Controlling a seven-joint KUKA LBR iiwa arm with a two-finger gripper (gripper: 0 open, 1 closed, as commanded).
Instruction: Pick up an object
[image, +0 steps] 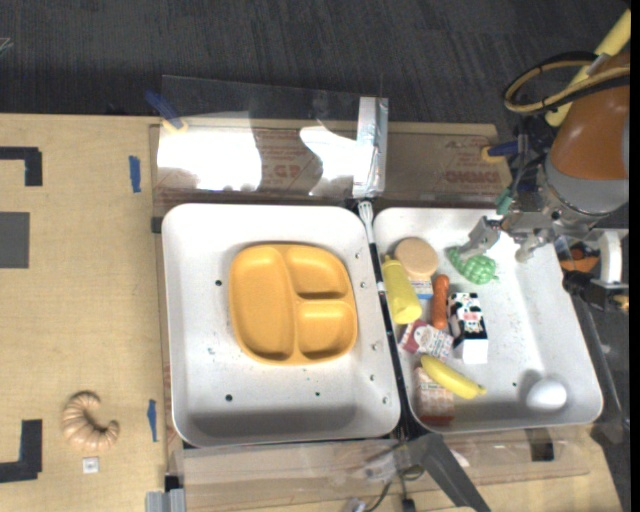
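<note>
fingers (512, 236) spread apart, holding nothing; bumpy green object (474, 265) just beside.

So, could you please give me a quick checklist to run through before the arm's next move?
1. Gripper over the right bin: ok.
2. Target near the gripper: green object just left of it: ok.
3. Green object free of neighbours: ok, slightly apart from the orange carrot-like piece.
4. Anything between the fingers: cannot tell.
5. Yellow divided tray in the left bin, out of the way: ok.
</note>
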